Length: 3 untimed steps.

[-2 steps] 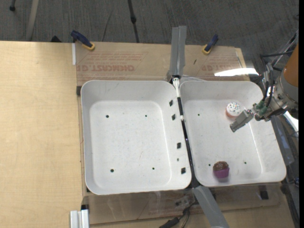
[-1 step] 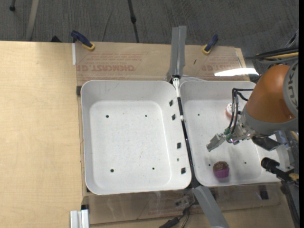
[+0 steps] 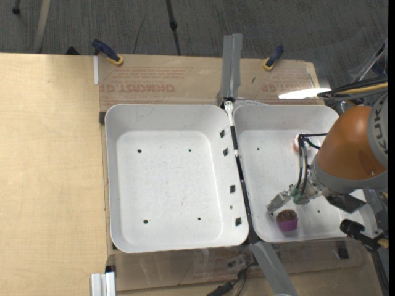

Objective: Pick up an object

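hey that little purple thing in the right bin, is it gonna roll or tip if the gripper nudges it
The purple thing looks short and squat, like a small cup, so it seems more apt to slide than tip. Its top looks round, so once on its side it could roll. It sits near the right bin's front wall, which may stop it. The gripper is just above it.

A robotics lab or test cell is showing here. Two shallow white plastic bins are sitting side by side on a light plywood bench, over a sheet of brown cardboard that blue-and-yellow spring clamps are pinning down. Thin black stand legs are standing on grey carpet, and black cables are trailing along the front edge.
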{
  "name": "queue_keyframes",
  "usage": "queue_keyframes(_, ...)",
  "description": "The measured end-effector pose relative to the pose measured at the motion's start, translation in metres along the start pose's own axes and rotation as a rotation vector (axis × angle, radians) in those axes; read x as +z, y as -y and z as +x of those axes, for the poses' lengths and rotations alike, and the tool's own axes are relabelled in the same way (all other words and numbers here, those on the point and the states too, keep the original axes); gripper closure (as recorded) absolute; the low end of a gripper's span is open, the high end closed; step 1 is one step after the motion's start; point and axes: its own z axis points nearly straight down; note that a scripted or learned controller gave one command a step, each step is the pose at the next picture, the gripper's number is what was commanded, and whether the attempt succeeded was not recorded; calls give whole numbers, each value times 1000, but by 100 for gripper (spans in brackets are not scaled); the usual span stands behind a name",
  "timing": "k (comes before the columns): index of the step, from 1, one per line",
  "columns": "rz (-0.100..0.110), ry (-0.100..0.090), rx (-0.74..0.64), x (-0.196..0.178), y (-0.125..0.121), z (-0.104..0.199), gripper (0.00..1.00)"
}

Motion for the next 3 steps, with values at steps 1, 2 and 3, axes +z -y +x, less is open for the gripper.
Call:
queue_keyframes(1,-2,3,-112,-1,-20,-122,0)
queue_keyframes(2,-2,1,-161,-1,11,-26,0)
queue_keyframes(3,-2,3,84,-81,-45,-90,0)
